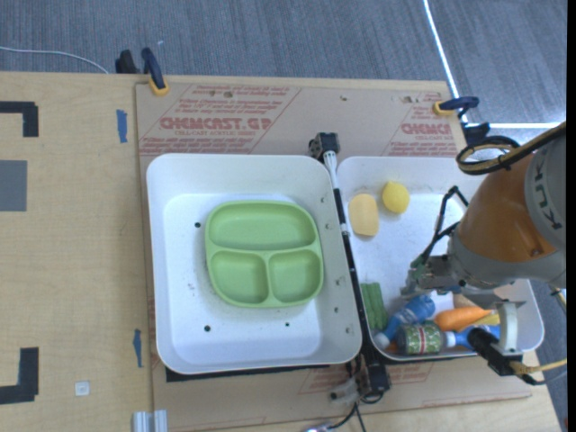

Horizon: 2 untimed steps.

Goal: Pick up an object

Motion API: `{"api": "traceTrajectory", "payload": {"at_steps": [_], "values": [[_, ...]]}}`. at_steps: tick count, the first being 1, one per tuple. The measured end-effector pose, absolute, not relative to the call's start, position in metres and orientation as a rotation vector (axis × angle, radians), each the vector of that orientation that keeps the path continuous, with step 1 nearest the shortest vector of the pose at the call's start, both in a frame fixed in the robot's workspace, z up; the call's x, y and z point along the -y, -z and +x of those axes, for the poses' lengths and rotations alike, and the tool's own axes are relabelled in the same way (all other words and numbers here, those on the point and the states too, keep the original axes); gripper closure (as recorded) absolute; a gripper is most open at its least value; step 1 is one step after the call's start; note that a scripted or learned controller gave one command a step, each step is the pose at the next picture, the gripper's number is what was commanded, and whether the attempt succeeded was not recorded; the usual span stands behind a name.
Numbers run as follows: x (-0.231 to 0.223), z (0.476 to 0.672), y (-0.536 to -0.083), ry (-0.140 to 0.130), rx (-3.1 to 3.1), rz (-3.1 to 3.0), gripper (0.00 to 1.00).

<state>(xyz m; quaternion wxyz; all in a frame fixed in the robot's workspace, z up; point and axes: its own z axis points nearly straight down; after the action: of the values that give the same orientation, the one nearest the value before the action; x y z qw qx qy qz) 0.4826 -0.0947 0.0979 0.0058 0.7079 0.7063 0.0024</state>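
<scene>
The right bin [409, 241] holds several small objects. A pale yellow block [364, 214] and a yellow ball [394, 196] lie near its far left corner. Along the near edge lie a green bar [372, 306], a blue bottle [407, 318], a green can [421, 338] and an orange carrot [463, 317]. My gripper [425, 282] hangs low over the near half of this bin, just above the blue bottle and the carrot. The arm's orange band [504, 214] hides much of the wrist.
The left bin [180, 241] holds a light green divided plate [264, 252]. A black bracket [324, 144] sits at the far end of the rim between the two bins. Cables [486, 147] loop beside the arm at the right.
</scene>
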Motion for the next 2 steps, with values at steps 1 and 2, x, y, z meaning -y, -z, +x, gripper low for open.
{"api": "traceTrajectory", "payload": {"at_steps": [1,2], "values": [[0.1242,0.4815,-0.0872,-0.008,-2.22,2.218,1.0],[0.1248,0.4811,-0.0864,-0.006,-2.219,2.218,0.0]]}}
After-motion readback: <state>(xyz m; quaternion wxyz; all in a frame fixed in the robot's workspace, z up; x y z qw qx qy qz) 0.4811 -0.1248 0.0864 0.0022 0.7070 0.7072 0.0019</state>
